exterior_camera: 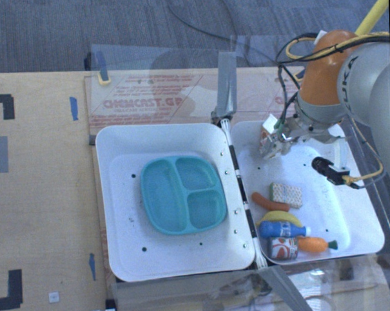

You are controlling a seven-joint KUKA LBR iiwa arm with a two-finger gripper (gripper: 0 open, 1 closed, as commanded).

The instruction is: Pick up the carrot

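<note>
- Camera view: the carrot (313, 245) is seen in the right bin (353, 222), near its front wall, as a short orange body with a small green tuft at its right end.
- Its long axis is laid almost left to right across the bin; the green top is pointed right and the orange end is pointed left, towards a can (283, 247) that it touches or nearly touches.
- Just behind it a blue bottle (283, 230) is lying on its side, with a banana (281, 217) beyond that; a sausage (269, 202) and a speckled sponge (286, 195) are placed farther back.
- The carrot is judged to be a light, stiff plastic toy with a smooth, rather slippery skin, not fragile.
- A hold across the thick orange middle is judged best, with the fingers closed from far and near sides, since the can crowds the left end and the tuft is thin.
- The gripper (272, 144) is seen at the far left of the right bin, well apart from the carrot; whether the jaws are open or closed cannot be told from the clutter around them.
- A teal divided plate (182, 194) is lying in the left bin (121, 238).
</note>
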